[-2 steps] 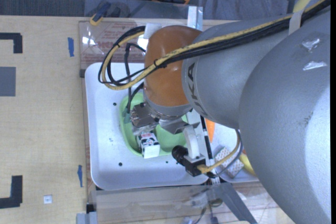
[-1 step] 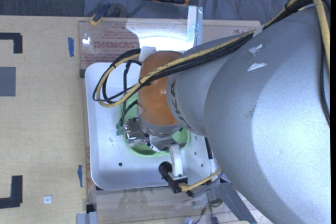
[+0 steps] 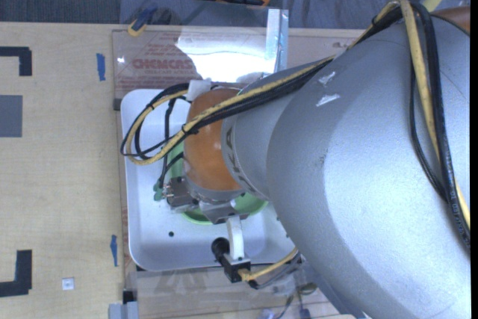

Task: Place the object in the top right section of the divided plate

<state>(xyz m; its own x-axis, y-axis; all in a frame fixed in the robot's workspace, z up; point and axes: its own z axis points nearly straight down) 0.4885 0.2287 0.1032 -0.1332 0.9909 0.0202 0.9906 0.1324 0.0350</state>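
I cannot tell the state of the jaws: my arm [image 3: 358, 160] covers them from above. It reaches in from the right, wrist pointing down over the green plate [image 3: 250, 205] in the white bin [image 3: 142, 235] on the tabletop [image 3: 60, 160]. The object is hidden, so I cannot say which way it lies from the jaws.

bright overhead glare on the clear panel [image 3: 216, 56], soft overall focus

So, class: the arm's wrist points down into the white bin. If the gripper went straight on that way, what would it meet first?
Most likely the green plate, whose rim peeks out beneath the wrist, lying in the white bin. The gripper itself is hidden under the orange band, so depth and exact line are uncertain.
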